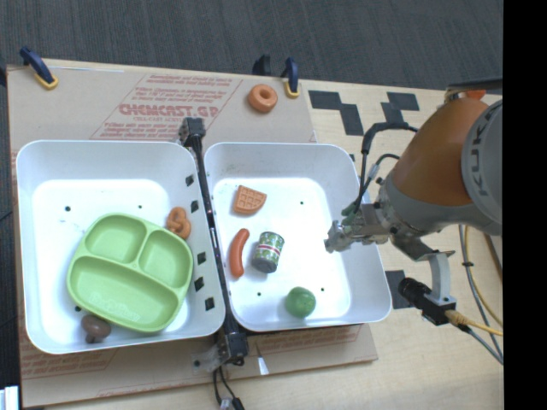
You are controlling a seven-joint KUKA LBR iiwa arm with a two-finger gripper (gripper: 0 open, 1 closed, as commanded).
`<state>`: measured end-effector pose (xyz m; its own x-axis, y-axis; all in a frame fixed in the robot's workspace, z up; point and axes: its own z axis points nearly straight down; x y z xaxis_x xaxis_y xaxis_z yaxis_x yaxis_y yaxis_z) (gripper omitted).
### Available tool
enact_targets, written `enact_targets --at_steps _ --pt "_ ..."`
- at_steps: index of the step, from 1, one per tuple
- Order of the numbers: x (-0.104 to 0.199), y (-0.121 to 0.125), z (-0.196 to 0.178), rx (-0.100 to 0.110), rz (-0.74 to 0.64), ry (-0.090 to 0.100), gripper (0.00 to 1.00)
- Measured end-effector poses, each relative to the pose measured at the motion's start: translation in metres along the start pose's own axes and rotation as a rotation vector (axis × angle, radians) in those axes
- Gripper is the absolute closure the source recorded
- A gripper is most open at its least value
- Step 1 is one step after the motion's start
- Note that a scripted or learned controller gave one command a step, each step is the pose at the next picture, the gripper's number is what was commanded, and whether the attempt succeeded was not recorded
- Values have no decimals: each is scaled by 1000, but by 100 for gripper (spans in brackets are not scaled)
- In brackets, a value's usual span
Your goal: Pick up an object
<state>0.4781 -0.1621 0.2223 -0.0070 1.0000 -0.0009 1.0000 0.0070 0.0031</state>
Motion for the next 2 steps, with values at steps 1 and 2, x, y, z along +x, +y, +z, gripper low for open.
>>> enact_targets --at_steps 1,2 --pt "-38 37 -23 2 3 0 100" --pt "-49 -2 -19 3 1 0 100"
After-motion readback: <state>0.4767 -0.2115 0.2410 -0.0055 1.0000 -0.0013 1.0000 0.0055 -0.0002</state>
